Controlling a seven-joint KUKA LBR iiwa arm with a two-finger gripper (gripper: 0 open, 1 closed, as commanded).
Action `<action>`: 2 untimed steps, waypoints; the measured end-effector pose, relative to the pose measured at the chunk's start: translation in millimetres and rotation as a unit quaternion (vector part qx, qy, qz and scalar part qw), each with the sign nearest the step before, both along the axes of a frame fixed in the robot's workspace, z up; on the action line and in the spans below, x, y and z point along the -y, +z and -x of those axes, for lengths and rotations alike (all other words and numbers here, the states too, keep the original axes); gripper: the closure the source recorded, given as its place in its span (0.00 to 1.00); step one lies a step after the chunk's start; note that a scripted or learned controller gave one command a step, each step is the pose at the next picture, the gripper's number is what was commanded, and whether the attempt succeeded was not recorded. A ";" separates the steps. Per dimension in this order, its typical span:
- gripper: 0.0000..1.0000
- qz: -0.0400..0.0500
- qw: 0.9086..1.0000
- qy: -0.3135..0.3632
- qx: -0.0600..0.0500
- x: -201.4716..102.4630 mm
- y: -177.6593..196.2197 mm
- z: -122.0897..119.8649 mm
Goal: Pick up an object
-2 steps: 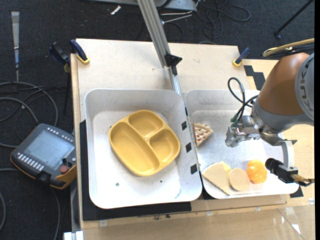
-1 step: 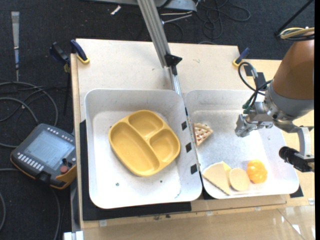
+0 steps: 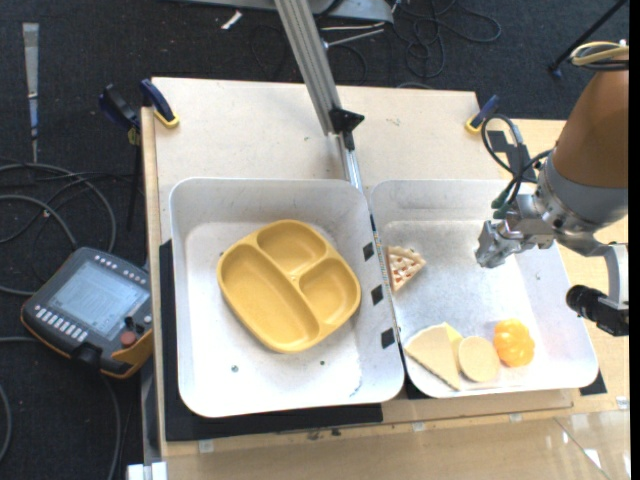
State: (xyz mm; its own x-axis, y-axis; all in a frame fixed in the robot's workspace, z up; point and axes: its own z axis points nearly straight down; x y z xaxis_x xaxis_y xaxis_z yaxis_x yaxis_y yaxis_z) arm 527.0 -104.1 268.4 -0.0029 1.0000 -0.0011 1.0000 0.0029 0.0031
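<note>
Approach step: claw (image 3: 492, 248), grip state unclear, above the right bin (image 3: 560, 363); next, descend onto the orange piece (image 3: 513, 344)

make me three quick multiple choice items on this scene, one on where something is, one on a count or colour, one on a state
1. Where does the divided plate lie?
A. in the left bin
B. in the right bin
C. on the floor

2. How many compartments does the plate have?
A. two
B. three
C. five

3. How does the gripper stand to the items in the right bin?
A. pressed on the orange piece
B. apart from all of them
C. resting on the waffle piece

Answers:
1 A, the yellow plate sits in the left bin.
2 B, one long and two smaller sections.
3 B, the gripper is over bare floor of the right bin, away from the waffle piece and orange piece.
</note>
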 end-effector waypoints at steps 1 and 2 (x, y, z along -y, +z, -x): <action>1.00 -0.001 1.000 0.002 -0.001 -46.9 -16.2 -25.8; 1.00 -0.001 1.000 0.002 -0.002 -100.1 -29.6 -44.5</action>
